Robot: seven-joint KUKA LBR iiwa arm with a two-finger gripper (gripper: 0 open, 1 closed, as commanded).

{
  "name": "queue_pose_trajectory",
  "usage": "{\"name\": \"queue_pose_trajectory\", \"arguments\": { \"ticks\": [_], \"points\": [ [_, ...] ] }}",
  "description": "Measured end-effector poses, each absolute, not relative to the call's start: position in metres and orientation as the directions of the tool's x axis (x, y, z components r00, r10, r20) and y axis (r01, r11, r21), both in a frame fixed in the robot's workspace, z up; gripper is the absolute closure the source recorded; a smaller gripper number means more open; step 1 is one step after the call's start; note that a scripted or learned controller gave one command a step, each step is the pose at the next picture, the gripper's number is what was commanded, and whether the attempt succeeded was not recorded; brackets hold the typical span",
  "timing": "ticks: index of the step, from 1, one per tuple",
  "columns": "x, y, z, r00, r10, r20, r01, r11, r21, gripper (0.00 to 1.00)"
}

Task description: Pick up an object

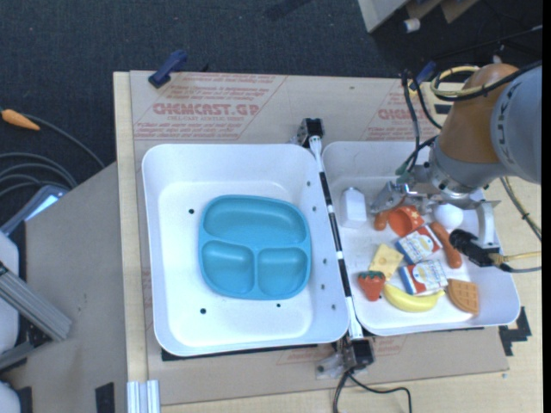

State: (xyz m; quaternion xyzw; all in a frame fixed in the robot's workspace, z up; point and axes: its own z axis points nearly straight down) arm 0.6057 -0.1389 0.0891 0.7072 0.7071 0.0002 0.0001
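Reaching in from the right, the arm [482,119] hung low over the right bin [508,304], its gripper [411,198] down among the toy food at the bin's upper middle. Whether its fingers were spread or pressed together could not be told. An orange carrot-like piece [400,221] lay just below it, with a banana [409,298], a strawberry [371,284] and a waffle [463,294] nearer the front. The left bin [164,248] held a blue divided plate [255,246].
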Motion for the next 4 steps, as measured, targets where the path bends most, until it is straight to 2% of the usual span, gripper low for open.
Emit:
{"name": "queue_pose_trajectory", "arguments": {
  "ticks": [1, 2, 3, 4],
  "points": [
    [0.606, -0.139, 0.098, 0.002, 1.0, 0.001, 1.0, -0.002, -0.001, 1.0],
    [0.573, -0.049, 0.211, -0.001, 1.0, 0.001, 1.0, 0.001, 0.0, 1.0],
    [0.52, 0.006, 0.201, 0.0, 1.0, 0.001, 1.0, 0.0, -0.004, 1.0],
    [0.484, 0.002, 0.248, 0.001, 1.0, 0.0, 1.0, -0.001, -0.001, 1.0]
  ]
}}
